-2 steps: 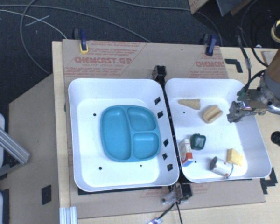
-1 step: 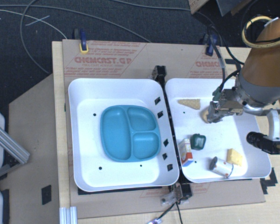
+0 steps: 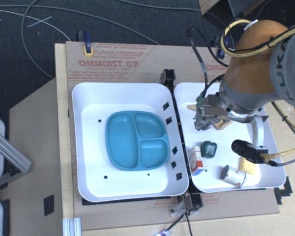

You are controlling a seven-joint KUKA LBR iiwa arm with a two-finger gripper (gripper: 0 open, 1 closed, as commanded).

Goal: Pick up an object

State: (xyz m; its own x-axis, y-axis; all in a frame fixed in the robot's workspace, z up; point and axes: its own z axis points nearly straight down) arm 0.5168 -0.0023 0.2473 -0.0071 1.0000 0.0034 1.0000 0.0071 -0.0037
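Cardboard-topped bench, two white bins. Gripper (image 3: 205,118) hangs low over the right bin (image 3: 278,180), mostly buried under the arm's bulk, so honestly can't tell its state. Teal cup (image 3: 208,149) sits just below it; blue divided plate (image 3: 137,139) lies in the left bin (image 3: 83,132).

Read in red print on the board (image 3: 113,62) behind the bins: "CHEMCAST GP", with smaller lines above and below too faint to make out. Partial grey letters on the arm (image 3: 285,63), unreadable.
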